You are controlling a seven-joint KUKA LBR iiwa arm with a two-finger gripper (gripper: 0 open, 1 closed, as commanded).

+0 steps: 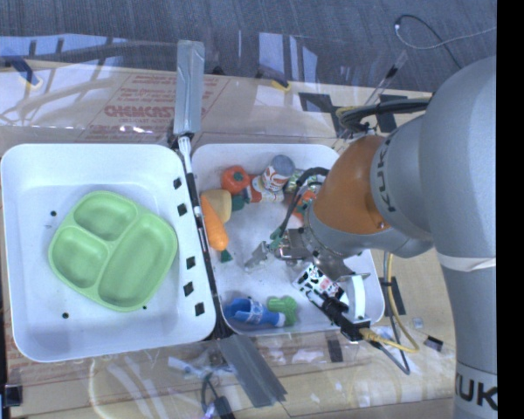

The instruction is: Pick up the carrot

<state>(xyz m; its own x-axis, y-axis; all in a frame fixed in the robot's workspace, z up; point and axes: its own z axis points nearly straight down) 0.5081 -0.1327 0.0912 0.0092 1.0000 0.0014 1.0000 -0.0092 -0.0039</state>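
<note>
Carrot (214,223), one orange tapered plastic piece with a green stub, is lying along the left wall of the right shallow white bin (211,160), untouched. Two bins are sitting side by side; the left white bin (17,260) is carrying one green three-compartment plate (112,249). One tomato-like red toy (236,180) and one blue-and-green toy (260,312) are sharing the right bin. Grey arm with orange band (354,201) is covering much of that bin. Two-finger gripper (266,253) is hovering mid-bin; finger spacing is hard to make out. "KU" is reading on the arm, "CHEMCAST" on the sheet behind.
</note>
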